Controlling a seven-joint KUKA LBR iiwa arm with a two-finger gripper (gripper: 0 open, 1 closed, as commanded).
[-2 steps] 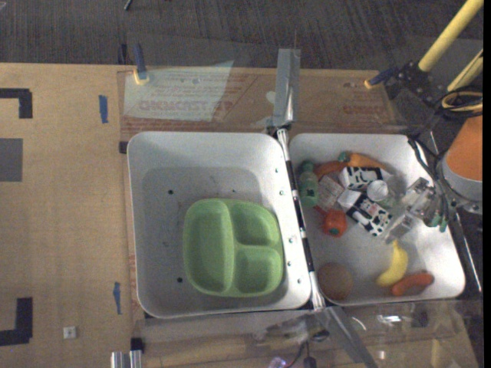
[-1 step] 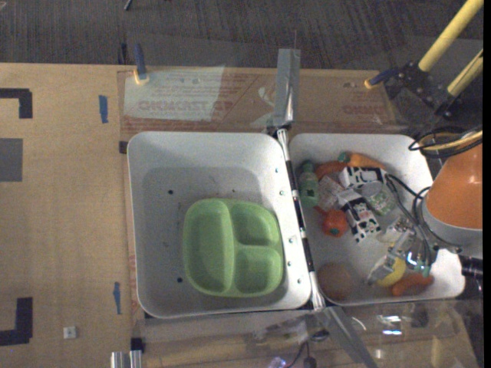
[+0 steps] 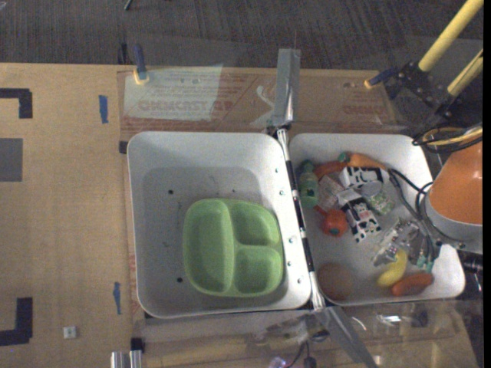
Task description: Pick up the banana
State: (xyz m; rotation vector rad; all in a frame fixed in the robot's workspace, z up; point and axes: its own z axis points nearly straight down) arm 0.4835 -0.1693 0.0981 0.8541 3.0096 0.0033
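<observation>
Down in the right bin (image 3: 441, 286), near its front right corner, the robot's gripper (image 3: 400, 244) hangs just above the yellow banana (image 3: 393, 269), and I cannot tell how its tips stand. The banana lies by the bin's front edge, touching an orange carrot (image 3: 413, 283), with a brown ball (image 3: 335, 280) near the front left corner. A green plate (image 3: 232, 247) sits in the left bin (image 3: 153, 167).

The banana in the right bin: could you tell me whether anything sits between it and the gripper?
Nothing visible does. The gripper hangs right above the banana, which lies near the right bin's front wall. An orange-red toy lies against the banana's right side and could crowd a grasp.
</observation>
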